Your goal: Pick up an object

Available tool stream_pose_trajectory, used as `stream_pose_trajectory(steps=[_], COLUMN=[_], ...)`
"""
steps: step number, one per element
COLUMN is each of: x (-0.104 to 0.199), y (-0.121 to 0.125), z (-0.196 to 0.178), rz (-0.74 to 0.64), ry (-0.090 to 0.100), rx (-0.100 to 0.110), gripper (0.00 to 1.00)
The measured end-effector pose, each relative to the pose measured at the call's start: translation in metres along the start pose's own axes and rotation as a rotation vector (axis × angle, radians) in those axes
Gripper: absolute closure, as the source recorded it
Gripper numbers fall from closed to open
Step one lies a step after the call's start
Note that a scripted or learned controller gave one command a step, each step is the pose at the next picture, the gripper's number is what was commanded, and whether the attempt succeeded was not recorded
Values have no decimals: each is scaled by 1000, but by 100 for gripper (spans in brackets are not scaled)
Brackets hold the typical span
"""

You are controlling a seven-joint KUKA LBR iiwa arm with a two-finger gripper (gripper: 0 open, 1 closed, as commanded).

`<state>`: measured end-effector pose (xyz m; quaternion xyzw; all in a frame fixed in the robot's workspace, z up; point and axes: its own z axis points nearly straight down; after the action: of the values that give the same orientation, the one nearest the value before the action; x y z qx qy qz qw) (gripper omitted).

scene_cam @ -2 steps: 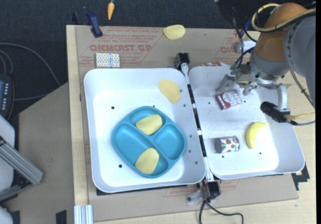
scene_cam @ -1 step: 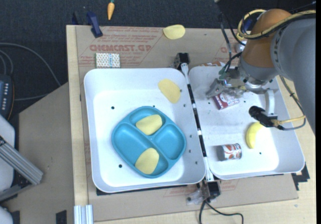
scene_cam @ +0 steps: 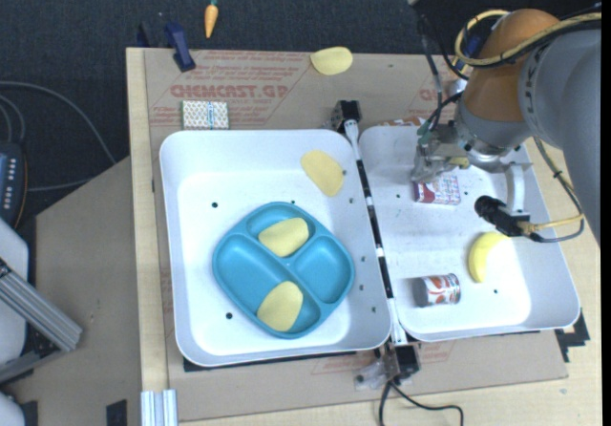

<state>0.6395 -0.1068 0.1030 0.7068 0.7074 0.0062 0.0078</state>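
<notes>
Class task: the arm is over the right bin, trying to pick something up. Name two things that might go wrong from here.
1. The end effector hangs at the edge of the red-and-white packet, which lies flat, so the grasp may slip off.
2. The can lies on its side and the lemon is round; a nudge may roll either away.

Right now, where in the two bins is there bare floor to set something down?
Left bin: bare along its far wall and around the blue tray. Right bin: bare between red can and red-white pack; crowded under the gripper.
</notes>
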Motion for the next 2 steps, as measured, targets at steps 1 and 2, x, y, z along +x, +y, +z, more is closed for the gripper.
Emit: stream_pose_trajectory(steps=[1, 2], x=[0, 0], y=[0, 1], z=[0, -10], rz=[0, 0], ry=[0, 0], rx=[1, -2], gripper=[0, 100])
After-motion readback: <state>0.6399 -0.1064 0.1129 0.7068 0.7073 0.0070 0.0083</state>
